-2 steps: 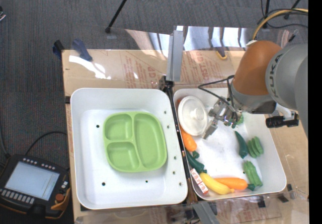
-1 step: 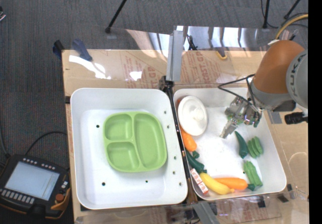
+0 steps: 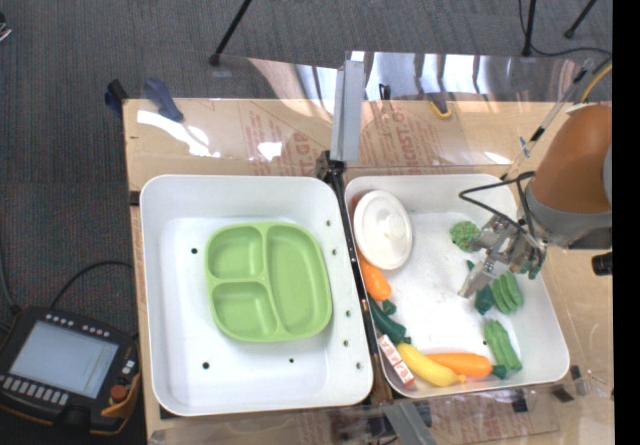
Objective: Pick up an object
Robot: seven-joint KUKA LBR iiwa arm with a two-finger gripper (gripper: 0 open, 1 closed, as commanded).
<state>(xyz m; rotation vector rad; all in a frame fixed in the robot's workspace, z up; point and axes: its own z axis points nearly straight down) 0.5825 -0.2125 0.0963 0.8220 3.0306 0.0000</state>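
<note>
We find the claw (image 3: 478, 285) low in the right bin (image 3: 440, 233), its fingers pointing down-left over bare white floor; we cannot tell how far apart they stand, and we see nothing between them. Just beside it lie a green pepper (image 3: 507, 292) and broccoli (image 3: 464, 233). Nearer the front edge lie a green pod (image 3: 502, 345), a carrot (image 3: 462, 364) and a banana (image 3: 427, 365). A white bowl (image 3: 384, 228) sits at the bin's left. The left bin (image 3: 160, 233) holds a green divided plate (image 3: 268, 281).
</note>
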